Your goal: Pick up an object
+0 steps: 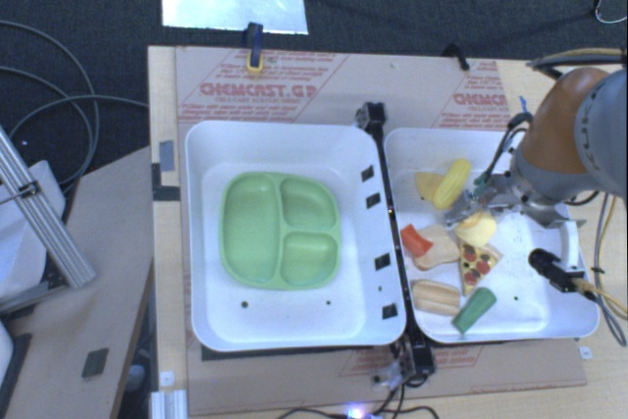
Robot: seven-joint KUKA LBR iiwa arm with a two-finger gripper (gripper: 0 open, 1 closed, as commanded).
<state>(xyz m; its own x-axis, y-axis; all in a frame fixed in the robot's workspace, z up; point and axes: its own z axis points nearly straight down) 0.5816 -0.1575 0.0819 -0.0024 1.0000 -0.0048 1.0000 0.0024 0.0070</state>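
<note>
Two white bins sit side by side on the bench, and in the right bin (pixel 530 309) the gripper (pixel 475 209) hangs over the toy food — whether open or closed I cannot tell — the pale yellow piece (pixel 478 230) just beneath it, toward the camera.

Right white bin (pixel 549 309), toy food, one cluster at its left half: yellow plastic corn cob (pixel 452 183), tilted, lying over a pale yellow piece (pixel 427 184); round yellow lemon-like piece (pixel 478 230); red-orange pepper piece (pixel 415 238) touching a tan bread slice (pixel 439 252); pizza wedge (pixel 477 264) with red dots; tan hot-dog bun (pixel 436 296); green cylinder (pixel 474 310), tilted, beside the bun.
</note>
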